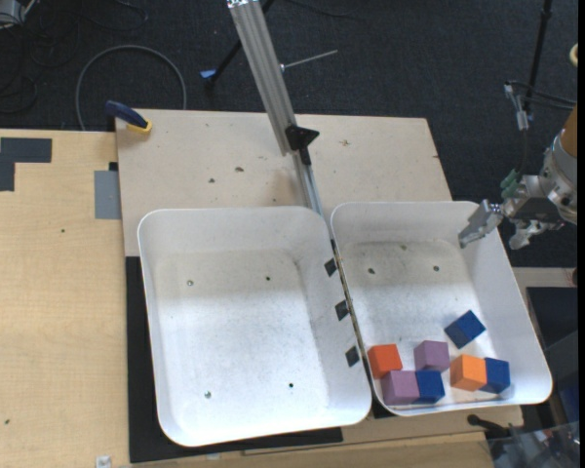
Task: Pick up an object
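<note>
At the right edge of the frame, a little above the middle, the robot's metal claw (497,224) hangs over the upper right rim of the right-hand shallow white plastic bin (419,232). Its two fingers stand apart, one pale finger (476,224) angled in over the bin wall, and there is nothing between them.

The blocks are all bunched in the lower part of that bin, well away from the claw. An orange cube (385,360) sits furthest left, with a light purple cube (431,354) just beside it. Below them, a second purple block (401,386) touches a small blue cube (430,385). To the right, another orange cube (468,371) presses against a dark blue cube (496,374) by the bin's lower right corner. One more blue cube (464,329) lies tilted on its own, slightly above the rest.

The left-hand shallow white bin (234,320) lies alongside, their walls meeting at the middle of the frame. A long grey aluminium rail (268,71) slants from the top centre down to that seam, across the pale wooden bench (205,154).
</note>
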`<control>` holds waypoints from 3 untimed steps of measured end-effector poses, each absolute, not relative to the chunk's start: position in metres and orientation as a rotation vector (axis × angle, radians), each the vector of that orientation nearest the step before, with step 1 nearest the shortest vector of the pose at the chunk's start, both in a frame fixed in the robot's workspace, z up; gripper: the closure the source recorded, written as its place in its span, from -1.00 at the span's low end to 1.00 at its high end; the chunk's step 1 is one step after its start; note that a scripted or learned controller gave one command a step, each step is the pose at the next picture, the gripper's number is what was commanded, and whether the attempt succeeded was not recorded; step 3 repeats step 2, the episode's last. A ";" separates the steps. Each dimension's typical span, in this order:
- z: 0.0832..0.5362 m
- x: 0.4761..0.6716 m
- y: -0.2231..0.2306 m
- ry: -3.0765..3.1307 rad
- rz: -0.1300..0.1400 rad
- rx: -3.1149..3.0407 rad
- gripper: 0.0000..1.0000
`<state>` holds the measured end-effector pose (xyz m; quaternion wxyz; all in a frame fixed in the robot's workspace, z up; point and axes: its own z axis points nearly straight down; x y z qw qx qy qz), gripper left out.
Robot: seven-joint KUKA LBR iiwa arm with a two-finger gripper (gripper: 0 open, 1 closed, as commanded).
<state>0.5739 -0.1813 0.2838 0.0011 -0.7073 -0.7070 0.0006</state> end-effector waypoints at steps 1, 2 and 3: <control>0.178 0.500 -0.204 -2.209 0.010 -2.218 -1.00; 0.090 0.507 -0.209 -2.219 -0.002 -2.222 -1.00; 0.090 0.507 -0.209 -2.219 -0.002 -2.222 -1.00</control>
